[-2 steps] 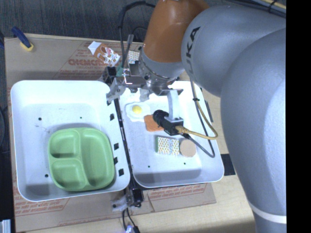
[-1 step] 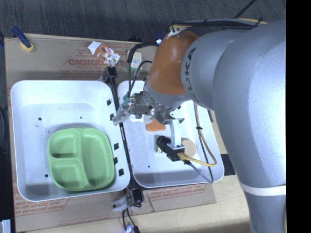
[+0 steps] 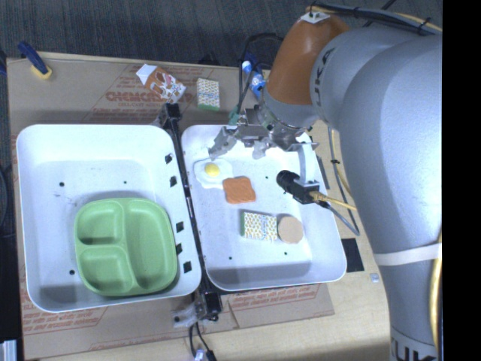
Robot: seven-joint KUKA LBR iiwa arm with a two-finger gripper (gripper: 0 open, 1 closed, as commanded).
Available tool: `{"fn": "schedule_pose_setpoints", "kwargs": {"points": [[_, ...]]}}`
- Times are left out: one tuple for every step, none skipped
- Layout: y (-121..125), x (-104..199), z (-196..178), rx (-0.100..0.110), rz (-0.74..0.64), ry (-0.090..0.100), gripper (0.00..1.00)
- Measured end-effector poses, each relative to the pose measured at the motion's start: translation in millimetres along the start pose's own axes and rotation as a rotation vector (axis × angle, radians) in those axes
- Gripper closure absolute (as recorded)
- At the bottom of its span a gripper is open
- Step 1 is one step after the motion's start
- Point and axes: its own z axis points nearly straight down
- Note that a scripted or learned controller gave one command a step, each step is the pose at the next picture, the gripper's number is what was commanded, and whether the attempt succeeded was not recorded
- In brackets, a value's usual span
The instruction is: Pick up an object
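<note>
Several small things lie in the right bin. A fried-egg toy is at its far left, with an orange slab just beside it. Nearer the front are a patterned packet and a round tan biscuit, touching each other. My gripper hangs over the far end of this bin, just behind the egg and the orange slab. Its fingers are spread open with nothing between them. Whether they touch the bin floor I cannot tell.
The left bin holds a green divided plate at its front. Behind the bins, a snack wrapper and a small packet lie on the cardboard. The bulky grey arm covers the right side.
</note>
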Motion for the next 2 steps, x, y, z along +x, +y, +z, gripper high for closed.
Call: {"fn": "schedule_pose_setpoints", "kwargs": {"points": [[-32.4, 34.8, -162.0, -0.005, -0.003, 0.000, 0.00], [26.0, 89.8, -112.1, 0.001, -0.005, 0.001, 0.00]]}}
